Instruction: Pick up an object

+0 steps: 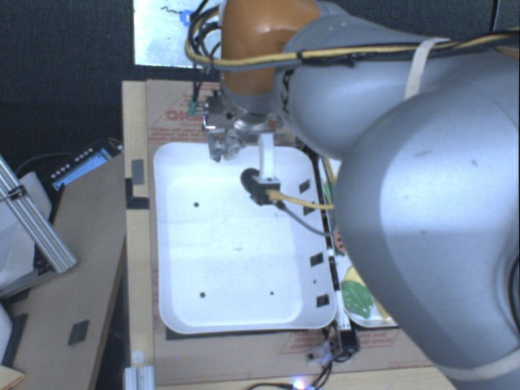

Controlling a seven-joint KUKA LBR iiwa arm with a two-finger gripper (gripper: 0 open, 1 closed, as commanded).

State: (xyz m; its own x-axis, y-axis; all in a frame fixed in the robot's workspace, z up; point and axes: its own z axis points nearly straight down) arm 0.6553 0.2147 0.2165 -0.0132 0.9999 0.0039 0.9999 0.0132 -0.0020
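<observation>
A green and yellow object [357, 295] lies in the right bin [382, 322], just past the left bin [236, 250], whose far rim the hand [221, 140] hovers over, its grip impossible to tell, with the grey arm [406, 169] over the right bin.

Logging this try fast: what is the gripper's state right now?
Two-finger gripper: cannot be told; it is over the far rim of the shallow white left bin.

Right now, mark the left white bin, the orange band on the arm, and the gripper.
left white bin [236, 250], camera view, on its bare floor.
orange band [264, 23], camera view, on its rounded top.
gripper [223, 149], camera view, at its tip over the bin's far edge.
</observation>
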